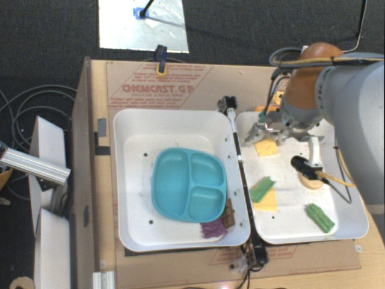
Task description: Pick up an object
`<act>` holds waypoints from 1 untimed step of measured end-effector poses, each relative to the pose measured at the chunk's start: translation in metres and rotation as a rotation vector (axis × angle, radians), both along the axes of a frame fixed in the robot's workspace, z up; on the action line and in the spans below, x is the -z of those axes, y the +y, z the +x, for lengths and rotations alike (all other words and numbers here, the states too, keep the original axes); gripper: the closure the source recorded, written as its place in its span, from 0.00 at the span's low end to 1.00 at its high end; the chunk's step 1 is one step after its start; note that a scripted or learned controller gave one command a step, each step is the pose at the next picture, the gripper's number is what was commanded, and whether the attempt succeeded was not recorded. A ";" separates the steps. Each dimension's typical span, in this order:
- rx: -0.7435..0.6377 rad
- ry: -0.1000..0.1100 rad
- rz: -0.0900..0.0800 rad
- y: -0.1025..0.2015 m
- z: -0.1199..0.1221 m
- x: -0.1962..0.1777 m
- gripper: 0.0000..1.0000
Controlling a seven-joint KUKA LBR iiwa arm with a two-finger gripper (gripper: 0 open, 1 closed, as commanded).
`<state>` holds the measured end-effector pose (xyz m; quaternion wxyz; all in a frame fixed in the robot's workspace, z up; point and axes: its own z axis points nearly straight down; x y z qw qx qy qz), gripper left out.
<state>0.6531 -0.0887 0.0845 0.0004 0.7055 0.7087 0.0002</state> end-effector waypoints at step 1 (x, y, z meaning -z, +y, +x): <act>0.004 0.001 -0.001 -0.005 -0.013 0.000 0.00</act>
